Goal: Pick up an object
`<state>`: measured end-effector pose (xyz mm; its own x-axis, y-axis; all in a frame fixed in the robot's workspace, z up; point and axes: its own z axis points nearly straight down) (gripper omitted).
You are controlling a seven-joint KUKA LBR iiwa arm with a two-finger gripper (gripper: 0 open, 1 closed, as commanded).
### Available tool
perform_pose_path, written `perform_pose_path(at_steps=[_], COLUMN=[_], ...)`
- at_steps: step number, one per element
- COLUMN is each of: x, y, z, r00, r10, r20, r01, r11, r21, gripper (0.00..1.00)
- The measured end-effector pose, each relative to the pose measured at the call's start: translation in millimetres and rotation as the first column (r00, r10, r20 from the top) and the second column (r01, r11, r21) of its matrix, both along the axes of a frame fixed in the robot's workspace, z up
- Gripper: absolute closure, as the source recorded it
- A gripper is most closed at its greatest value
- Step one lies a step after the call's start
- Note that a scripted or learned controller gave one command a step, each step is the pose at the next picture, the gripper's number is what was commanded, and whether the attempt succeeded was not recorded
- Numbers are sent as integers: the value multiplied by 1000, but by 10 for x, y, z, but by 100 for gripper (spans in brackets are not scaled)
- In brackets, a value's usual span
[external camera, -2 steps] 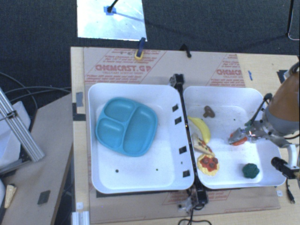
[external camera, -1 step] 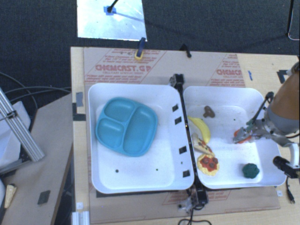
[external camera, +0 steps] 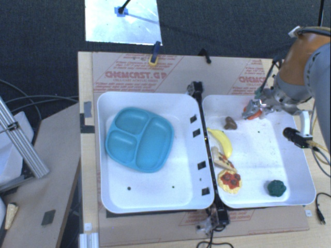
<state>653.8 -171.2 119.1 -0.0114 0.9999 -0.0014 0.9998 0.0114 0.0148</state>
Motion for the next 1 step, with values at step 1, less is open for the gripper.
perform_pose_path(at_steps=[1], x=[185], y=[1338], z=[710], r00=[1000], r10=[7], r20=[-2], r01=[-7], r11=[1000], r21=[7], gripper=[100])
